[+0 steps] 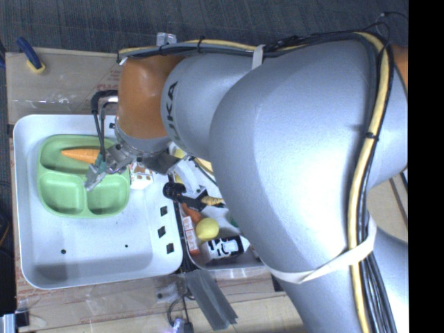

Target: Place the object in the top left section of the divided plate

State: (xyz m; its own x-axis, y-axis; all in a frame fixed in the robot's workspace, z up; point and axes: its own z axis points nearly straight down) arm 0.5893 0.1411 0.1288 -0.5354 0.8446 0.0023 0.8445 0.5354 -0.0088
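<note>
A green divided plate (pixel 69 193) lies in the left white bin (pixel 83 262). An orange carrot (pixel 80 155) rests in the plate's long upper section. My gripper (pixel 99 173) hangs over the plate's middle, just right of and below the carrot, its tips near the ridge between the sections. A small white object (pixel 141 178) sits at the plate's right edge, beside the gripper. Whether anything is between the fingers is hidden by the wrist.
The big grey arm (pixel 291 151) covers most of the right bin. Showing below it are a yellow round fruit (pixel 207 228), a black and white item (pixel 223 247) and a red packet (pixel 187 227). A blue clamp (pixel 29 54) sits at the bench's far left corner.
</note>
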